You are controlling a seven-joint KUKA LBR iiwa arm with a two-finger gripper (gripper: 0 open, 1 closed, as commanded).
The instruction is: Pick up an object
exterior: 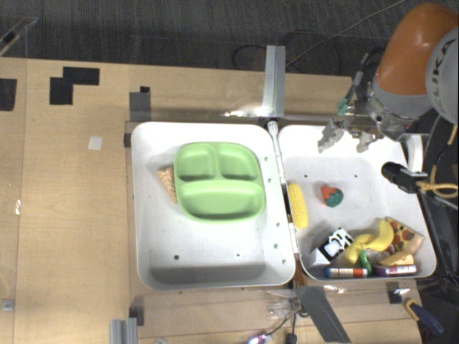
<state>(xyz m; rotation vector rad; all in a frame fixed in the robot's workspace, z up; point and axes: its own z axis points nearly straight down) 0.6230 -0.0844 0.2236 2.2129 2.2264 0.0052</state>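
My gripper (pixel 347 140) hangs over the far edge of the right bin (pixel 358 174), its two fingers spread open with nothing between them. Below it in that bin lie a small red and teal toy (pixel 330 195), a yellow corn cob (pixel 297 205) against the left wall, and a pile at the near right: a yellow banana (pixel 376 238), a black and white block (pixel 336 244), a pizza-slice toy (pixel 407 241) and markers (pixel 369 271). The gripper is well apart from all of them.
The left bin (pixel 154 256) holds a green divided plate (pixel 218 180) with a tan waffle-like piece (pixel 167 184) tucked at its left side. A metal post (pixel 275 81) stands behind the divider between the bins.
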